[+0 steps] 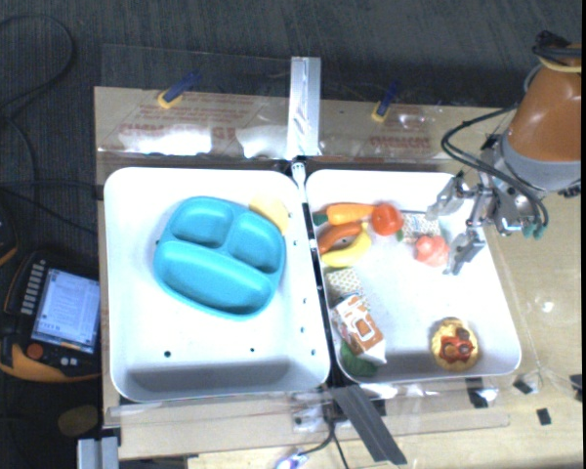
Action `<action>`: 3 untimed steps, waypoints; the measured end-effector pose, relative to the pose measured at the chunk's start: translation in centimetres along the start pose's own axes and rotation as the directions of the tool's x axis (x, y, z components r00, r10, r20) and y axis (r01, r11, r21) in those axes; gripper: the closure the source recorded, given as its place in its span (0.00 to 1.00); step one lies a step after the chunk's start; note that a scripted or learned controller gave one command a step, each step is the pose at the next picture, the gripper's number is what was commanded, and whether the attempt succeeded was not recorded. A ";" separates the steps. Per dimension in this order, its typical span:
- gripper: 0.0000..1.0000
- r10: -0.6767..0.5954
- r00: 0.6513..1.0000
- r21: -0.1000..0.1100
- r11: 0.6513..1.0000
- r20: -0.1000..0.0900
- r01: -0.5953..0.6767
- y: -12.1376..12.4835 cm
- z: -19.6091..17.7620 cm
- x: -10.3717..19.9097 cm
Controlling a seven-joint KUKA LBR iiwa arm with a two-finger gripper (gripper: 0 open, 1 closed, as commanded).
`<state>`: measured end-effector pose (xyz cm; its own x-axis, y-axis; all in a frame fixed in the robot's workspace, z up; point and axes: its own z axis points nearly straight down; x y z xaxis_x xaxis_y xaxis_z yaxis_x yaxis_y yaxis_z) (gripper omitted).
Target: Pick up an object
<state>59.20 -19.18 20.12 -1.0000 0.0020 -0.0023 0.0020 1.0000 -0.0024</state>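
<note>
My gripper (456, 227) hangs over the upper right part of the right bin (493, 291), open, with nothing between its fingers. A small pink-red ball (430, 249) lies just left of the lower fingertip, apart from it or barely touching; I cannot tell which. Further left, along the bin's back, sit a red tomato (386, 219), an orange carrot (348, 213) and a yellow-brown banana piece (341, 245). A round yellow item with red spots (454, 344) rests at the front right. A small orange-and-white packet (357, 326) lies at the front left.
The left bin (127, 340) holds a blue divided plate (221, 254) with a yellow piece (270, 210) at its back right corner. A raised rim (311, 291) divides the two bins. Cables trail from the arm (552, 125) at the right.
</note>
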 end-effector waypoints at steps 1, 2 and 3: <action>0.00 0.312 0.950 -0.001 0.950 0.017 -0.312 -2.3 9.6 -2.3; 1.00 0.309 0.951 0.003 0.951 0.025 -0.309 -2.2 8.5 -2.5; 1.00 0.549 0.836 0.001 0.836 0.001 -0.549 -3.1 4.5 -4.3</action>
<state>63.47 -22.34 15.60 -0.8345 0.5510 -0.0044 0.5510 0.8345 -0.0020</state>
